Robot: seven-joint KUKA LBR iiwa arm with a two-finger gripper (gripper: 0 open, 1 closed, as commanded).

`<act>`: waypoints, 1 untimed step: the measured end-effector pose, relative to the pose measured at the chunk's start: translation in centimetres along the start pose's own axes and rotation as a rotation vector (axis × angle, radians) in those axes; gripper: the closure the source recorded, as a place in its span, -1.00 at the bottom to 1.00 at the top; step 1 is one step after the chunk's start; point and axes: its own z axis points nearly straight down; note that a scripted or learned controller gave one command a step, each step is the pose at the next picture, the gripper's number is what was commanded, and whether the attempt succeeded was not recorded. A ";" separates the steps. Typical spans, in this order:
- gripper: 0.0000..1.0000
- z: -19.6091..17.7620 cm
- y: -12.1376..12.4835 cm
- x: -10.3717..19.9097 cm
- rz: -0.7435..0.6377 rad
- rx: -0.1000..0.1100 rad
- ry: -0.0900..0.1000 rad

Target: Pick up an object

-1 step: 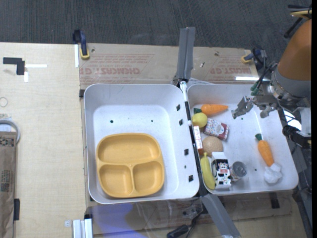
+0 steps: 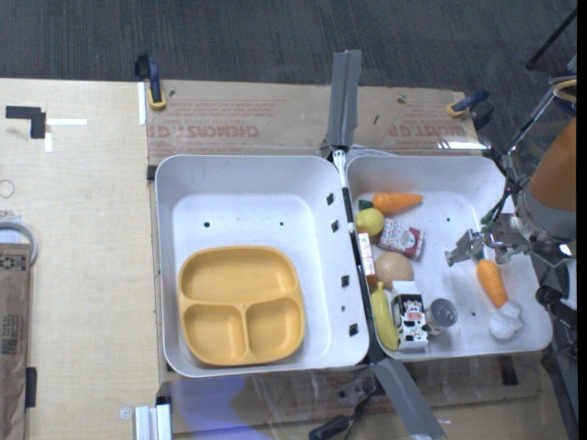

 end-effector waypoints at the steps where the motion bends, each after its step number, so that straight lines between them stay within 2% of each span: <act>1: -1.00 2.7 -1.4 -1.1 -0.022 -0.001 0.010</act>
